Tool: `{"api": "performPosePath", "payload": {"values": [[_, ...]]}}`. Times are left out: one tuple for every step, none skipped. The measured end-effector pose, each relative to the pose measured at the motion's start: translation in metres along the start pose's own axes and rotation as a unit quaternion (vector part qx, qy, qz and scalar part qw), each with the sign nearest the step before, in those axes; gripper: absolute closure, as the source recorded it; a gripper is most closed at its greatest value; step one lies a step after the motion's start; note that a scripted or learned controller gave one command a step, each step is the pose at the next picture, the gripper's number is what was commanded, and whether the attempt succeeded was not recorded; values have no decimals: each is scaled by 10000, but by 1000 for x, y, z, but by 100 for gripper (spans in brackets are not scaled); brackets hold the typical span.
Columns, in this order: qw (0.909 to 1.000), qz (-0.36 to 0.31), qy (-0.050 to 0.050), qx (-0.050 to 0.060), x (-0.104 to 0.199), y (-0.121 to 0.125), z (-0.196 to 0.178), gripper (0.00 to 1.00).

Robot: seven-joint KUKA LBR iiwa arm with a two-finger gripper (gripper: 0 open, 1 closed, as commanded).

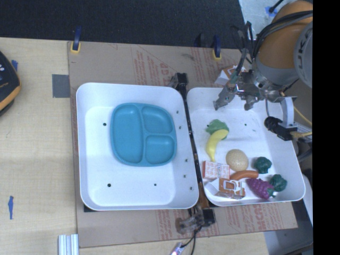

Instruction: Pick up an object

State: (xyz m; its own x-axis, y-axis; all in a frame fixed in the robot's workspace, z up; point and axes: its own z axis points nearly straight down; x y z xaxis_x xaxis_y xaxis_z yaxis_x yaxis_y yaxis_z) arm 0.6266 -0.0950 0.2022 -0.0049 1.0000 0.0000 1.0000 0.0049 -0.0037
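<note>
We've got the left bin (90, 142) holding a blue divided plate (142, 133). The right bin (287, 153) has a banana (214, 142), egg (237, 159), grapes (258, 187) and snack packets (223, 179). Our hand (235, 103) hovers above it, fingers spread, holding nothing.

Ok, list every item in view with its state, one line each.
Tool: open, raised over the right bin's far end, holding nothing.
Blue plate: flat in the left bin, nothing on it.
Banana: lying in the right bin, untouched.
Egg: resting beside the sausage.
Grapes: lying at the near edge.
Snack packets: flat, overlapping.
</note>
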Motion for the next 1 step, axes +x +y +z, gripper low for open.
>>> {"api": "performPosePath", "payload": {"values": [[10000,4,-5,7,-4,-33,111,0]]}}
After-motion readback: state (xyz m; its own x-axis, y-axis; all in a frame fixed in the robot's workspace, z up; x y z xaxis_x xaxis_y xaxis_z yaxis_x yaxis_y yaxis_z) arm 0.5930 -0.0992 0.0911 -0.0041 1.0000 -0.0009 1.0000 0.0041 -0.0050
